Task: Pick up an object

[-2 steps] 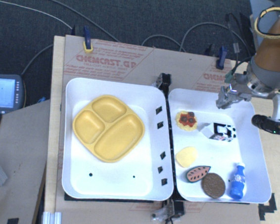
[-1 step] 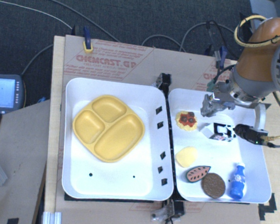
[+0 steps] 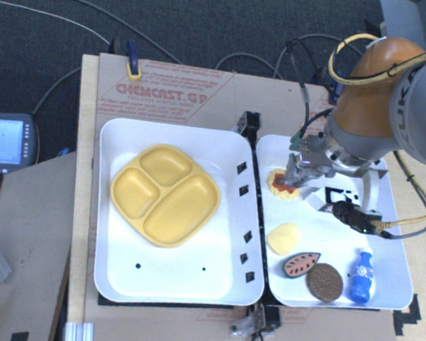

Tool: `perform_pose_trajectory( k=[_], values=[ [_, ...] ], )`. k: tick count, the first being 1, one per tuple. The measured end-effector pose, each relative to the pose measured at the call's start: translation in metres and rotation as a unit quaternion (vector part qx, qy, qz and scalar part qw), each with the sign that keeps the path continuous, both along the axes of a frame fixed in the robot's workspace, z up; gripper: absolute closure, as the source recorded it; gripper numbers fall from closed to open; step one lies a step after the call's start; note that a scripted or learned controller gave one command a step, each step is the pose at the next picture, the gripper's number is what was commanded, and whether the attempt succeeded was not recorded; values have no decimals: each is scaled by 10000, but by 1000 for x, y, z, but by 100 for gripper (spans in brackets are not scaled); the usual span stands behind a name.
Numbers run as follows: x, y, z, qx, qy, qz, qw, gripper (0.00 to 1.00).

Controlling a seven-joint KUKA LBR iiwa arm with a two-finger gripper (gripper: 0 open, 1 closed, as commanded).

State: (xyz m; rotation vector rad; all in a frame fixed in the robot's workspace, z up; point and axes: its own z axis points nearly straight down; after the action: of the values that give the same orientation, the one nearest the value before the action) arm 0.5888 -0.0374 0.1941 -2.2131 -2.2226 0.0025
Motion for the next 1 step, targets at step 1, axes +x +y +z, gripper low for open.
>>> perform_pose_trajectory(
  k=[1],
  values=[
    [-30, 46, -2, 2, 2, 0, 10000, 100]
  ],
)
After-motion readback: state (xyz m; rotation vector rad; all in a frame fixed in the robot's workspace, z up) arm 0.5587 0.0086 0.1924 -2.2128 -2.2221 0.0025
